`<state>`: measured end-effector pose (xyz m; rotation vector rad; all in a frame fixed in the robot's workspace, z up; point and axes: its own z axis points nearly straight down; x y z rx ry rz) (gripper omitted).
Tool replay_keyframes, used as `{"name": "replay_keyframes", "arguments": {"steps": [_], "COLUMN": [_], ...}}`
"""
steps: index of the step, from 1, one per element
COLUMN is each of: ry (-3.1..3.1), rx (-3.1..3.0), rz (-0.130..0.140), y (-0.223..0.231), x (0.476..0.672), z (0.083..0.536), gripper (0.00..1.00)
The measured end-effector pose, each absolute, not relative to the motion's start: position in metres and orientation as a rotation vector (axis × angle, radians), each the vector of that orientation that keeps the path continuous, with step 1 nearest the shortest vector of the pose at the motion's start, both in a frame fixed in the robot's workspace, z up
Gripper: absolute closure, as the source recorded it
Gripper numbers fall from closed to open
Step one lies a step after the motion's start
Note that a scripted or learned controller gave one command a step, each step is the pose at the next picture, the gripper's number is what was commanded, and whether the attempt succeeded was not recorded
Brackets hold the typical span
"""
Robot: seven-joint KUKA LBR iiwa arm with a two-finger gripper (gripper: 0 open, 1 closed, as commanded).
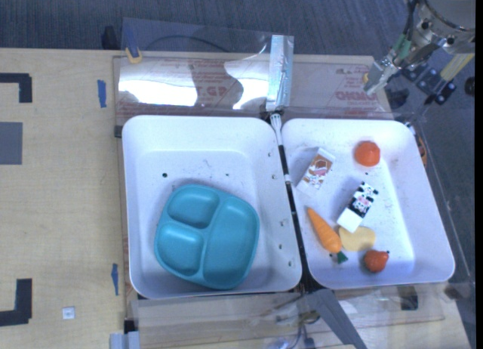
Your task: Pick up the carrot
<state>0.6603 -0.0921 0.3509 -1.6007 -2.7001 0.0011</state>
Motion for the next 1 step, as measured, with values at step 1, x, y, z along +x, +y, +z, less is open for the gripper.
{"name": "replay_keyframes", "arguments": {"steps": [1], "ry": [-2.883], "rx": [-1.249], "rz": [-0.001], "y": [-0.0305], "x": [0.6672], "z": [0.3446], "gripper": [1.0]}}
